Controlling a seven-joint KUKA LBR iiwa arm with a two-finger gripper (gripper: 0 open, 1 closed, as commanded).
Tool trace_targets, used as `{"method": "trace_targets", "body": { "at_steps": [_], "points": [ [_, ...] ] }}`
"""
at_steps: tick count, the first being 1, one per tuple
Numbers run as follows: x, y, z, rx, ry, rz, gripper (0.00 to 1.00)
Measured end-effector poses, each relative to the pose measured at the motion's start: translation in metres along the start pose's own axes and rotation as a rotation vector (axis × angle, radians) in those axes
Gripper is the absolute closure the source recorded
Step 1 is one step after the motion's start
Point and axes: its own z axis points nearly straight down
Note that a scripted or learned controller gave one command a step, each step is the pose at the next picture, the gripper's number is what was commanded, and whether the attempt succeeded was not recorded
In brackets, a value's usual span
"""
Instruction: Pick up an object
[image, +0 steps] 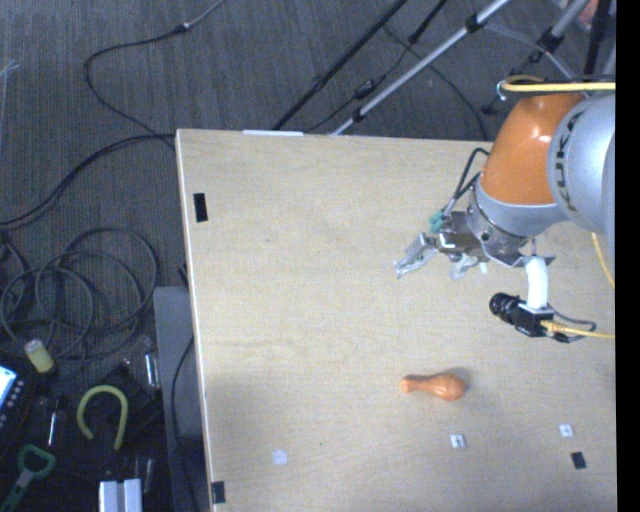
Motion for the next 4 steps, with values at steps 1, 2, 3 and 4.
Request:
{"method": "trace_targets", "body": {
  "at_steps": [1,2,3,4],
  "points": [
    [-0.066,0.035,-0.021,-0.002,-0.004,0.105,0.0],
    [-0.1,0.061,-0.036,-0.002,-0.008,0.039,0.0],
    [-0.108,0.08,-0.006,-0.002,-0.008,0.036,0.0],
    [-0.102,0.081,0.101,-0.002,-0.004,-0.38,0.0]
  ]
}}
